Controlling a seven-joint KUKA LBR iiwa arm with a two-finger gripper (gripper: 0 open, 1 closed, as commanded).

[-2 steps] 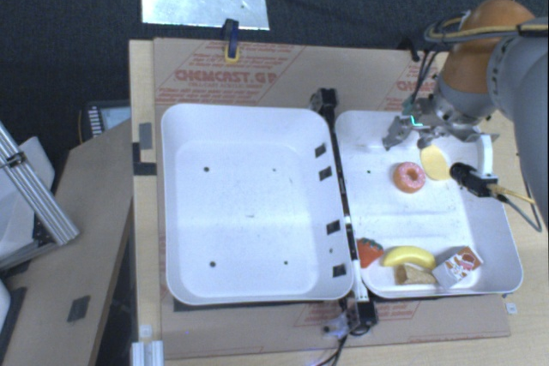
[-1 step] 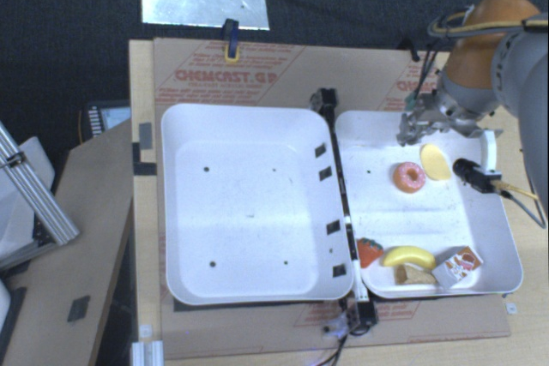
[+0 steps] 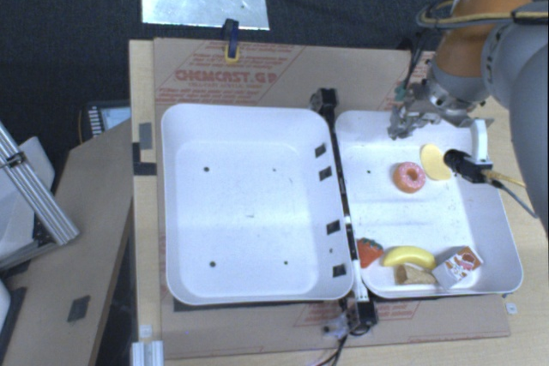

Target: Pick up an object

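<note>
The left bin [image 3: 244, 201] sits on the bench [image 3: 103, 184], touching the right bin [image 3: 493, 223] along their shared edge. In the right bin's near corner lie a red strawberry-like toy [image 3: 370, 253], a yellow banana [image 3: 408, 255] over a brown piece [image 3: 413, 274], and a small red-and-white carton [image 3: 456, 267]. Farther back, a pink doughnut [image 3: 409, 177] lies just beside a pale yellow piece [image 3: 435, 161]. The claw [image 3: 401, 128] hangs over the bin's far edge, apart from every object; whether it is wide or narrow I cannot tell.
</note>
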